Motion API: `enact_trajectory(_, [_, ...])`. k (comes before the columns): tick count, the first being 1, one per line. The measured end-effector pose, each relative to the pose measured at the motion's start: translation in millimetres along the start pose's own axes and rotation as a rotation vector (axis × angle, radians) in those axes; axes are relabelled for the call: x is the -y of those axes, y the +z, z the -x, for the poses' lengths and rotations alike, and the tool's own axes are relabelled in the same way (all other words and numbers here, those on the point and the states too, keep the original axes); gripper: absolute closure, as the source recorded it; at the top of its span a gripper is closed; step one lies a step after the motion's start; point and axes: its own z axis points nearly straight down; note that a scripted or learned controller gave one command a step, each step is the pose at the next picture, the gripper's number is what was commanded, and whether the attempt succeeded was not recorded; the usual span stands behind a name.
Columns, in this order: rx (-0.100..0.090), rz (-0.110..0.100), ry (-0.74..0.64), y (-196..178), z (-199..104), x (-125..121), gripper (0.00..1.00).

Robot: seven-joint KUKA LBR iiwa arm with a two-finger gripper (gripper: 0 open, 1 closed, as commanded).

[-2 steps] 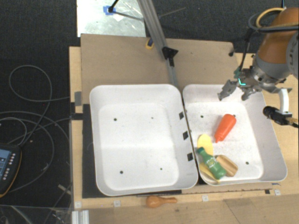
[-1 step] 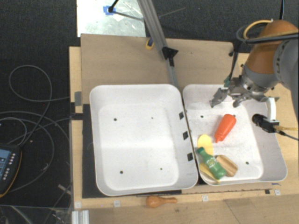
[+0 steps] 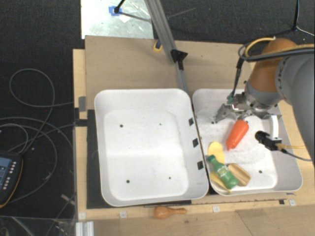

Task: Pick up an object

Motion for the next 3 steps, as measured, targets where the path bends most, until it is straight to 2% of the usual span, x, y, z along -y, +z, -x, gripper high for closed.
enact_trajectory(1, [0.001, 0.005, 0.001, -2, 0, -1, 0.00])
enact_trajectory(2, [0.001, 0.008, -0.001, -13, 0, -2, 1.00])
enact_trajectory(3, [0.002, 0.013, -0.003, -78, -3, -6, 1.00])
